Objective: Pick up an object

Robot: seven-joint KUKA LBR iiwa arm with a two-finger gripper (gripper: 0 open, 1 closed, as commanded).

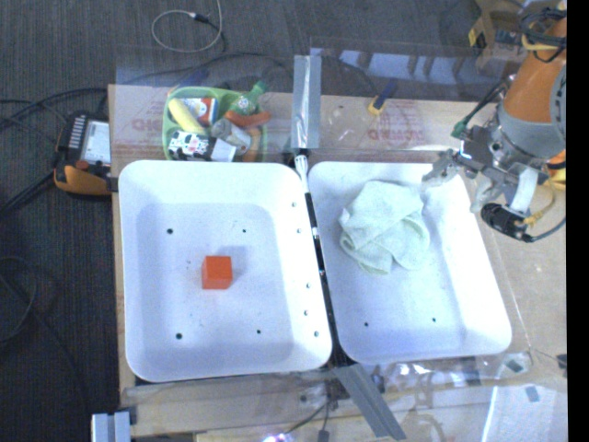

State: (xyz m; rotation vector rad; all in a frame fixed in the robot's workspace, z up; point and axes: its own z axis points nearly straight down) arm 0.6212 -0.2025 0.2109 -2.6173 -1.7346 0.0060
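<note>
**Arm waits at the right bin's far corner**

Two white bins sit side by side. A small orange cube lies alone on the left bin floor, well apart from the walls, so probably easy to reach. A crumpled pale cloth lies in the right bin. The gripper hangs over that bin's far right rim, tilted inward; whether it is spread or closed cannot be told.

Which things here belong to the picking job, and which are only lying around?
For the job:
- orange cube in the left bin
- pale green cloth in the right bin
- gripper, over the right bin's far right corner

Lying about:
- green tub of toys behind the left bin
- cables on the floor
- orange device at the bench's left
</note>
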